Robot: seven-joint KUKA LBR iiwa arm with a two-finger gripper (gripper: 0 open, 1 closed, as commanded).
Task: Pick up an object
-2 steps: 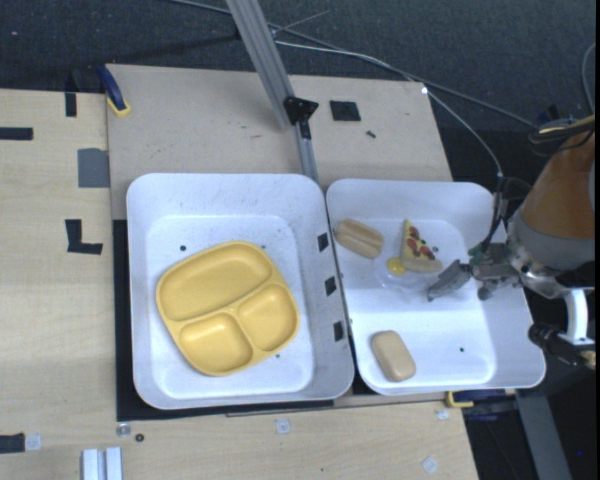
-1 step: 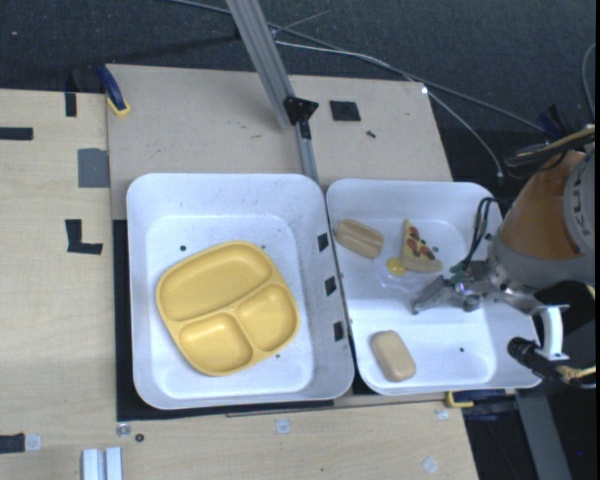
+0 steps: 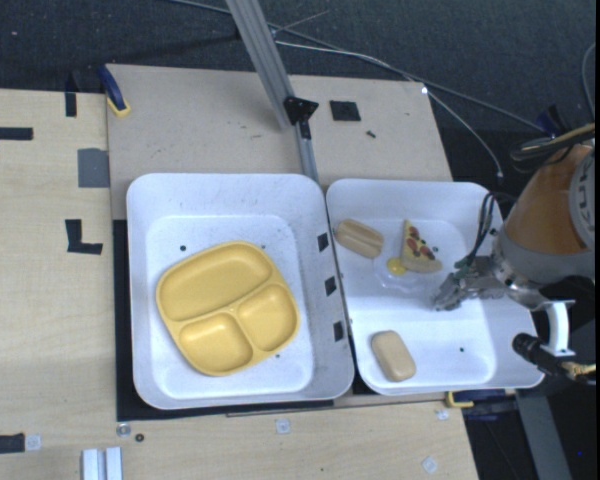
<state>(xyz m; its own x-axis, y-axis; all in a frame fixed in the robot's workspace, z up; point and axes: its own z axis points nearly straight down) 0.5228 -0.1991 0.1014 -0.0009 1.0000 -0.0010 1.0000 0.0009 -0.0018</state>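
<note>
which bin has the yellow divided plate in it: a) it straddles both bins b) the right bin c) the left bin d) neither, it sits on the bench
c: the yellow divided plate lies flat inside the left bin, while the right bin holds the pizza slice and two tan bread-like pieces.

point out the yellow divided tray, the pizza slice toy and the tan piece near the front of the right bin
yellow divided tray (image 3: 227, 308): camera view, on the ridge where its three compartments meet.
pizza slice toy (image 3: 417, 249): camera view, on the middle of its topped face.
tan piece (image 3: 392, 355): camera view, on the centre of its top.
</note>
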